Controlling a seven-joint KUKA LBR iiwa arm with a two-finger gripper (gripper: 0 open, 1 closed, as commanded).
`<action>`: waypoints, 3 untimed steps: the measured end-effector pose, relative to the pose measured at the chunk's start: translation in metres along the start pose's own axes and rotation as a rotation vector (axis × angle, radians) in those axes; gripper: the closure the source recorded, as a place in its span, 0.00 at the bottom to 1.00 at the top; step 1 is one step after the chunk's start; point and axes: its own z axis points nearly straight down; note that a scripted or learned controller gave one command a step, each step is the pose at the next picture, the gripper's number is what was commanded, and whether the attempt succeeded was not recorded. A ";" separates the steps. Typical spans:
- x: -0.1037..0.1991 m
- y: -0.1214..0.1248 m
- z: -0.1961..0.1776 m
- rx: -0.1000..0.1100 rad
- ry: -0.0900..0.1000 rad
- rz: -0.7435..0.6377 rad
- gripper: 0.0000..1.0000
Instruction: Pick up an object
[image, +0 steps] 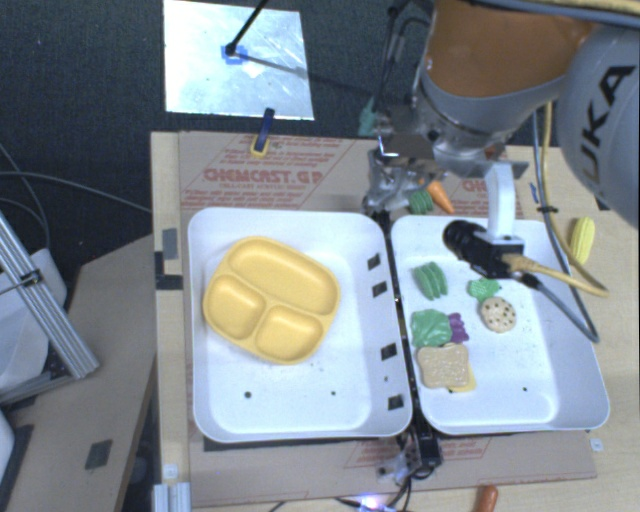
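Observation:
My gripper hangs over the far rim where the two bins meet. Just to its right lies an orange carrot with a green top, at the far edge of the right bin; whether the two touch I cannot tell. Further in that bin lie a green pea pod, a small green piece, a round speckled cookie, a lettuce leaf with purple grapes beside it, and a slice of toast.
A yellow divided plate rests in the left bin. A yellow corn cob lies at the right bin's right rim. The arm's grey body covers the bench's far right corner. A blue and yellow tool lies on the cardboard behind the bins.

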 end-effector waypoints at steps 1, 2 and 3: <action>0.049 0.027 0.132 0.026 -0.006 -0.003 1.00; 0.047 0.028 0.124 0.016 -0.005 0.000 0.00; 0.005 0.009 0.225 0.026 -0.008 0.008 0.00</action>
